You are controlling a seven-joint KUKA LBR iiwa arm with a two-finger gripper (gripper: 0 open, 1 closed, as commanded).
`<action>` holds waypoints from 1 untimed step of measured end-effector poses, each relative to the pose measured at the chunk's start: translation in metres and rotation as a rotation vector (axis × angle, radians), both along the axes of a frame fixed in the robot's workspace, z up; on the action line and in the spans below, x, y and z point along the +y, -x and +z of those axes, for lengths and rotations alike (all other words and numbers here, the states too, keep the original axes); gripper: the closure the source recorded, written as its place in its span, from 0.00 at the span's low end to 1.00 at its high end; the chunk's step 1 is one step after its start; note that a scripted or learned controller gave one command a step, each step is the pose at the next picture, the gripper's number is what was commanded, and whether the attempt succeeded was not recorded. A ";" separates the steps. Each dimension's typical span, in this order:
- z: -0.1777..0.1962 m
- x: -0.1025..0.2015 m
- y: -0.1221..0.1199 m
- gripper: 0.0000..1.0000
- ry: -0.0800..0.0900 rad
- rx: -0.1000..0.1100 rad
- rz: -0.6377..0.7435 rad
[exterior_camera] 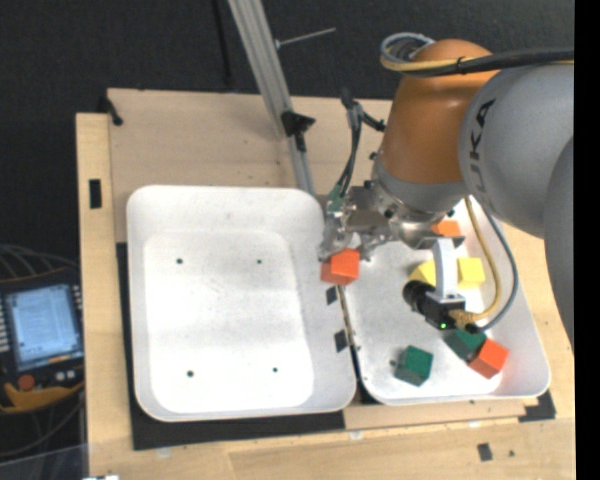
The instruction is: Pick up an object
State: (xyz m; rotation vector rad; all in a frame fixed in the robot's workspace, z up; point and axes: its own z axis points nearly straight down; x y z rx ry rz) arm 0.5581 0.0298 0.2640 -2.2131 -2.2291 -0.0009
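The left bin [230, 298] lies bare and open to pass; the right bin [380, 318] is crowded by a green block [413, 365], yellow block [469, 271], orange blocks and the arm [500, 118] overhead.

Handheld screen pendant [35, 328] beside bench [210, 128]

Two white bins [230, 298]; three orange blocks [342, 267], two green (one half-hidden), one yellow.

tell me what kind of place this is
Probably a robotics lab test bench: a grey and orange arm reaches over two white bins holding small coloured blocks, with a handheld control screen alongside.
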 end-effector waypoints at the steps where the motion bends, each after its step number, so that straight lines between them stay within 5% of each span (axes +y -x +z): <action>1: 0.000 0.048 0.004 1.00 0.000 0.000 0.000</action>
